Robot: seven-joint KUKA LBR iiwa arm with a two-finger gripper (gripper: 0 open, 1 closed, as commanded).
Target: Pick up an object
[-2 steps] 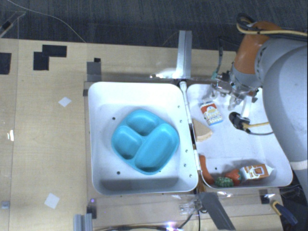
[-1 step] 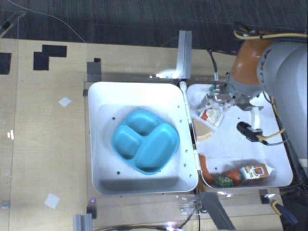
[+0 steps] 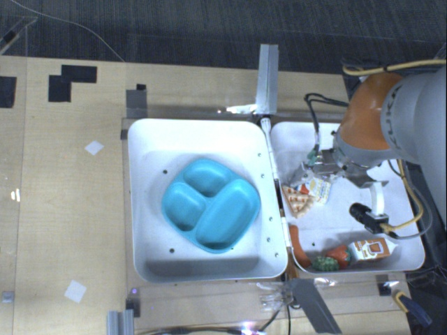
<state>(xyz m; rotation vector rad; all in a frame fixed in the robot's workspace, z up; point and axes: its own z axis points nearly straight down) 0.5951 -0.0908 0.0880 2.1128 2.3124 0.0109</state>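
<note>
Bench: you are looking down on a pale wooden benchtop (image 3: 63,208) with black tape squares at its upper left, and dark carpet beyond its far edge.
Left bin: the shallow white left-hand bin (image 3: 143,187) holds a blue plastic three-compartment tray (image 3: 209,204), lying flat near its middle.
Right bin: the shallow white right-hand bin (image 3: 408,257) holds the loose items.
Arm: the grey arm with the orange band (image 3: 391,117) reaches in from your right over the right bin's upper half.
Gripper: the gripper (image 3: 316,167) points down just above a waffle-patterned wedge with red and white on it (image 3: 299,199), near the divider between the bins. You cannot tell from here how far the fingers are parted or whether they grip anything.
Other items: a small orange-and-white carton (image 3: 369,250) lies at the near right; a red and green vegetable-like piece (image 3: 328,259) lies along the near wall, just left of the carton.
Cable: a black connector (image 3: 369,218) hangs below the wrist.
</note>
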